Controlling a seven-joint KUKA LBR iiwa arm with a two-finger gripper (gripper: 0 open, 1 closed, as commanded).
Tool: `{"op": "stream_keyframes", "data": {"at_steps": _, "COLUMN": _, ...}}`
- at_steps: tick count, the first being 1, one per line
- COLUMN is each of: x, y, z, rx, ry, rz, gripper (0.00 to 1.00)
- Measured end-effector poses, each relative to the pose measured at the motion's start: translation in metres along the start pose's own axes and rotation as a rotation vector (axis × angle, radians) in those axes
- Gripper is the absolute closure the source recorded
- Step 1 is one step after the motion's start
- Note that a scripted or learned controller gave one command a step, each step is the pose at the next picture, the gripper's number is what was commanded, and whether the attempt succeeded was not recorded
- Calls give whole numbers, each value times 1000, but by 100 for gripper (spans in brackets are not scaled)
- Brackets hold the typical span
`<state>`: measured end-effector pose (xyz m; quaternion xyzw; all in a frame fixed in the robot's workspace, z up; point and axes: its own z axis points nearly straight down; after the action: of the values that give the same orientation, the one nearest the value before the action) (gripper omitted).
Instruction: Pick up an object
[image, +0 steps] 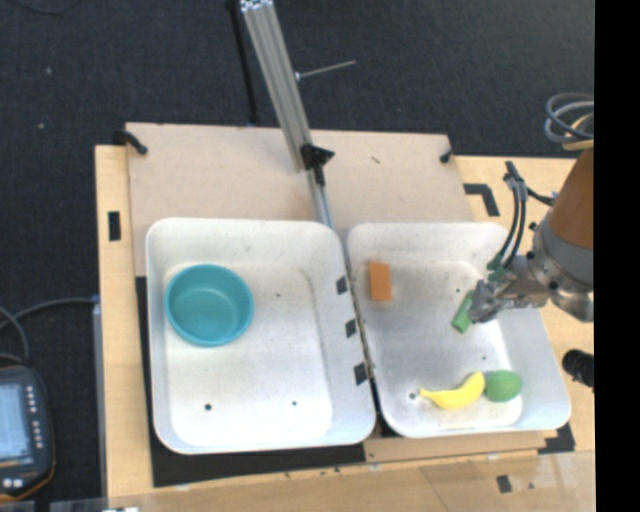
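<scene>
My gripper (474, 306) hangs over the right side of the right bin (440, 245), coming in from the right. A small green block (461, 320) sits tilted between its fingertips, and the gripper is shut on it. An orange block (379, 281) lies near the bin's upper left. At the bin's front lie a yellow banana (452, 394) and, touching its right end, a green round fruit (503, 385).
A teal bowl (208, 304) stands in the left part of the left bin (300, 240). A metal pole (283, 90) slants up from between the bins at the back. Cables trail from the arm at the right.
</scene>
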<state>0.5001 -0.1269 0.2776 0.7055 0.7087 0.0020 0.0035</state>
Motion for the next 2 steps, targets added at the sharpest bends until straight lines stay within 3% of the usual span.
{"op": "stream_keyframes", "data": {"at_steps": 1, "x": -1, "y": 2, "z": -18, "rx": 4, "ry": 1, "rz": -1, "gripper": 100}}
{"op": "stream_keyframes", "data": {"at_steps": 2, "x": 51, "y": 9, "z": 1, "rx": 6, "ry": 2, "rz": -2, "gripper": 100}}
